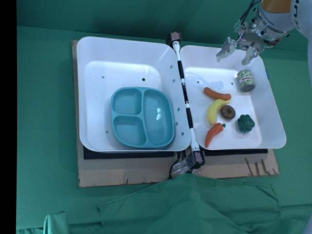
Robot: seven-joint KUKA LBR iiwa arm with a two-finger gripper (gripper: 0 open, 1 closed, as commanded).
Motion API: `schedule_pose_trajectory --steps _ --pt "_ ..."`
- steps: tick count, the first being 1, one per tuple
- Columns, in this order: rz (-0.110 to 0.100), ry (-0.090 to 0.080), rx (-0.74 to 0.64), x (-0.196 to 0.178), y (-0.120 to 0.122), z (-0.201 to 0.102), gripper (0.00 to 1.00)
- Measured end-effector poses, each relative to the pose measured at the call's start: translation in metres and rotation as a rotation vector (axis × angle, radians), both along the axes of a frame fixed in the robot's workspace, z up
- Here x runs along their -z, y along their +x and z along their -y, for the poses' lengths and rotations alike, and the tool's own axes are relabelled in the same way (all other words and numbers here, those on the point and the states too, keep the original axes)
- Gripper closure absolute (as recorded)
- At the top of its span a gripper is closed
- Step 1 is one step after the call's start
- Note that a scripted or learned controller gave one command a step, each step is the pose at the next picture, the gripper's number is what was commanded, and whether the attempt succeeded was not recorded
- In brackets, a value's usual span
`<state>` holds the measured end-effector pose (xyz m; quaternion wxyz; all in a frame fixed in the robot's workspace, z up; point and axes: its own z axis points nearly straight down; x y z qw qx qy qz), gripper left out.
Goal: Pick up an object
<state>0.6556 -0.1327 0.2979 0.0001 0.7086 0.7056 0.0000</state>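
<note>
The two white bins (129,52) look like smooth plastic with a soft shine, and the teal divided plate (142,117) is glossy plastic with a bright reflection. The tabletop (44,106) is covered with matt green cloth, which lies in folds at the front. Under the bins lies a sheet of brown cardboard (126,177), dull and rough at the edges. The banana (214,111) and the carrot (212,134) seem to be smooth plastic. The end effector (239,52) looks like grey metal.

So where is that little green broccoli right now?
The broccoli sits in the right bin, near its front right corner, just right of the brown doughnut.
</note>
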Motion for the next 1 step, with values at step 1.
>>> schedule_pose_trajectory --steps 1 --pt "0.000 -0.001 -0.002 0.0955 -0.0040 -0.0260 0.00"
